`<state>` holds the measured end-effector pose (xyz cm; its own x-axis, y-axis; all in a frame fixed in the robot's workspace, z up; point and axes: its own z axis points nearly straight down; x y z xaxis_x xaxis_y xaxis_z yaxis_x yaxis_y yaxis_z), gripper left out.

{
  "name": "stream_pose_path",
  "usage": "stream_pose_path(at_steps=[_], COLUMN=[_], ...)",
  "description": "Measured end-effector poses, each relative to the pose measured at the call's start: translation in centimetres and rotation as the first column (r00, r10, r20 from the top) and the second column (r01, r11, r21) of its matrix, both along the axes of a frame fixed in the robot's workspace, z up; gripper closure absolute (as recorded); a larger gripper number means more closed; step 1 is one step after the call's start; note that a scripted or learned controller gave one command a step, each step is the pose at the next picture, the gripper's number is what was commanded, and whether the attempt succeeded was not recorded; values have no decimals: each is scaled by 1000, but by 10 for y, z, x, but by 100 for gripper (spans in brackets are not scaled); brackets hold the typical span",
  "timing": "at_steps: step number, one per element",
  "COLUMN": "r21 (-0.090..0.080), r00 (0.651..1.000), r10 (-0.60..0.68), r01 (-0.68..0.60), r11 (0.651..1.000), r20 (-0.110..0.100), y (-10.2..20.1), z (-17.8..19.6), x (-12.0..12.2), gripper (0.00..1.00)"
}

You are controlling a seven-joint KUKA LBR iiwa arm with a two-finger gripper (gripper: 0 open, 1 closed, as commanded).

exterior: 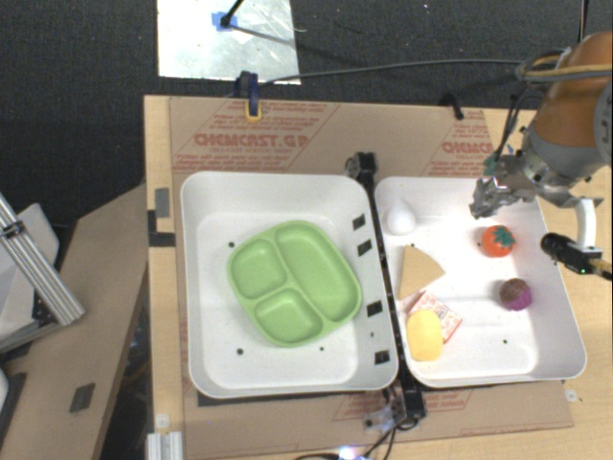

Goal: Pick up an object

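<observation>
Camera view shows the pincer (490, 197) over the right bin (560, 353), grip state impossible to tell, with an orange tomato-like toy (496, 241) just below it, nearest.

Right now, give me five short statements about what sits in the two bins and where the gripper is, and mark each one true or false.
1. The green divided plate lies in the left bin. True.
2. The gripper hangs above the left bin. False: it is over the right bin, just above the orange tomato-like object.
3. The yellow object sits near the right bin's front edge. True.
4. The purple object lies on the green plate. False: it rests on the right bin's floor, toward the right side.
5. The white egg-like object is in the left bin. False: it sits in the right bin, in the back left corner.
</observation>
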<state>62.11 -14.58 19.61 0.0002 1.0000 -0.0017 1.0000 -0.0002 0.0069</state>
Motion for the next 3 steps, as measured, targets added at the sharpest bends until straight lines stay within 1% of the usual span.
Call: stream_pose_path(at_steps=[1, 2, 3], r21=[1, 3, 4], r00=[1000, 1000, 1000], r10=[4, 8, 10], r01=[-4, -8, -10], r11=[1000, 1000, 1000], r20=[-3, -6, -5], y=[0, 56, 107], z=[12, 21, 31], x=[1, -21, -29], gripper=[100, 100, 100])
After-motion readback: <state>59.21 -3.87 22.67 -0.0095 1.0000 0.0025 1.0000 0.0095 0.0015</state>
